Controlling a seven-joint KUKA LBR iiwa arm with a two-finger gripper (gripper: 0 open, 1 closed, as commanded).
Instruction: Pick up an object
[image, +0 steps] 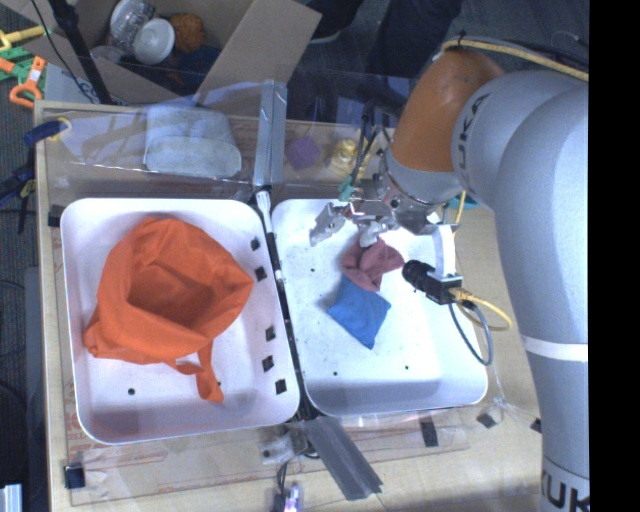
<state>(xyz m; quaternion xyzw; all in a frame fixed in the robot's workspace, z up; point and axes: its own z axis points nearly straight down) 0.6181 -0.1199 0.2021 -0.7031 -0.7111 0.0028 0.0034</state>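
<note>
The gripper is seen over the far part of the right bin, hung from the grey arm that reaches in from the right. Whether the gripper is spread or pressed together cannot be told, since its metal parts are blurred and partly hidden by the wrist. A crumpled dark pink cloth lies just near and to the right of the gripper, close beneath the wrist, and no contact between them can be made out. A blue pouch is laid against the near side of the pink cloth, touching it, toward the middle of the same bin. A black cable fitting on the arm hangs just to the right of the cloth. The left bin is largely covered by a rumpled orange bag. The two bins are parted by a central divider.
</note>
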